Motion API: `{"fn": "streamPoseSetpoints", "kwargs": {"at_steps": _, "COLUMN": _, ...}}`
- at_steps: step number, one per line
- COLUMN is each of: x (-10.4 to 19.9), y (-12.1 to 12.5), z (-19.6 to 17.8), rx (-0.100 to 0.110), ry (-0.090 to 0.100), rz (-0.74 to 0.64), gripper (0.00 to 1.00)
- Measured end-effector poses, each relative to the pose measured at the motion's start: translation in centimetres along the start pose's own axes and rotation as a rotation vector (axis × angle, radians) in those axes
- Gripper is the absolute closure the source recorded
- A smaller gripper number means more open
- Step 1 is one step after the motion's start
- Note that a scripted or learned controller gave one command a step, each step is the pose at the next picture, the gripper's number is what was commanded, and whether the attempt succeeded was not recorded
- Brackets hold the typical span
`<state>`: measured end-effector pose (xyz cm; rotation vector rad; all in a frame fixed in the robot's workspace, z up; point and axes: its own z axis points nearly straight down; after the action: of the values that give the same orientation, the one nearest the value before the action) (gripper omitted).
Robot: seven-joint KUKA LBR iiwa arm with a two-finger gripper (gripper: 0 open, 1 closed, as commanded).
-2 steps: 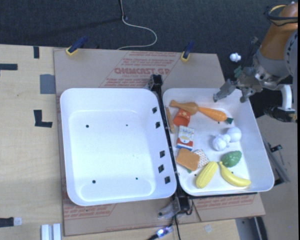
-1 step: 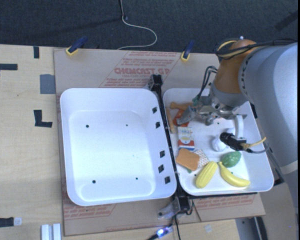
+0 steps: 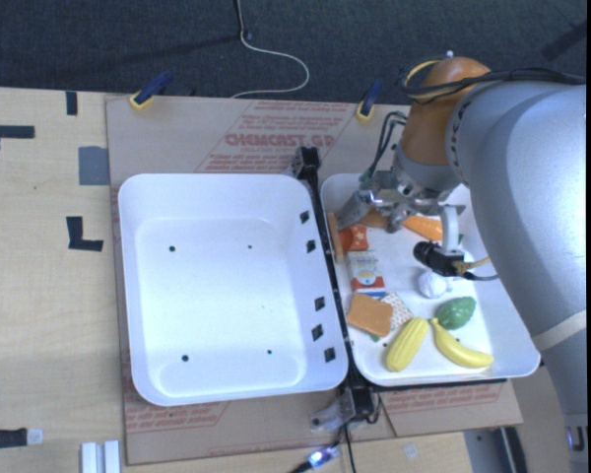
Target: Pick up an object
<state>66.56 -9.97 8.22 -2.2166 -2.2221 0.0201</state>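
My tool point(image 3: 374, 205) hangs over the right bin point(image 3: 517, 363) at its 11 o'clock corner, beside the red packet point(image 3: 353, 238); whether it's parted I cannot tell.

Two white bins point(image 3: 217, 190), one banana point(image 3: 460, 347), one corn cob point(image 3: 407, 344)

The arm point(image 3: 532, 166) was a broad, smooth cylinder of pale grey, with a glossy orange band point(image 3: 438, 106) toward eleven o'clock of its bulk. Thin black cables looped over that band and ran down its nine o'clock side. Below sat a metallic grey wrist block point(image 3: 404, 193), with a white piece point(image 3: 451, 227) and black fitting point(image 3: 435, 257) at five o'clock.
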Motion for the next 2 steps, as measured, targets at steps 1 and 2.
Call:
{"fn": "streamPoseSetpoints", "kwargs": {"at_steps": 1, "x": -0.37, "y": -0.33, "z": -0.57, "rx": 0.01, "ry": -0.001, "rz": 0.002, "gripper": 1.0}}
{"fn": "streamPoseSetpoints", "kwargs": {"at_steps": 2, "x": -0.37, "y": -0.3, "z": -0.58, "rx": 0.009, "ry": -0.003, "rz": 0.002, "gripper": 0.0}}
